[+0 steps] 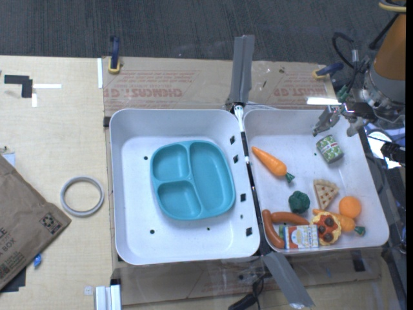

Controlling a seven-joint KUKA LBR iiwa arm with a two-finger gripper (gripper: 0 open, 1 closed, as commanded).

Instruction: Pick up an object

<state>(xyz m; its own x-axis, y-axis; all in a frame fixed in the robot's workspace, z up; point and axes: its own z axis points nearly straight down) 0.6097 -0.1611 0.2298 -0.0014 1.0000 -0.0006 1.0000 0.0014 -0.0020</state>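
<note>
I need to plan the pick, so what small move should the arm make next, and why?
Probably lower straight down: the gripper hangs just above the small green-labelled can in the right white bin, and the can lies apart from the other toys.

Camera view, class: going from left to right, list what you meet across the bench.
Tape ring → teal divided plate → carrot → broccoli → waffle slice → orange

fixed overhead camera, slanted down over both bins (122, 192).
</note>
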